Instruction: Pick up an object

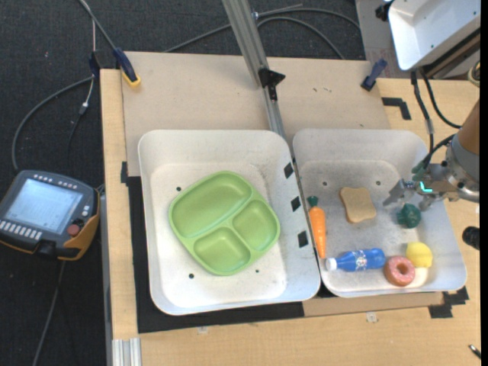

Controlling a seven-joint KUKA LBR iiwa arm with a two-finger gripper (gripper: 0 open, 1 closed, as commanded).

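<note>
The right bin [358, 145] holds a tan bread slice [357, 204], an orange carrot [318, 230], a blue bottle [358, 260], a pink donut [399, 270], a yellow lemon [419, 255] and a dark green round object [409, 216]. My gripper [412, 194] hangs at the bin's right side, just above the dark green object and to the right of the bread. Nothing shows between its fingers.
The left bin [160, 158] bears a green divided plate [223, 223]. A metal pole [248, 36] slants across the bench top toward the gap between the bins. A teach pendant [46, 213] lies on the floor at left.
</note>
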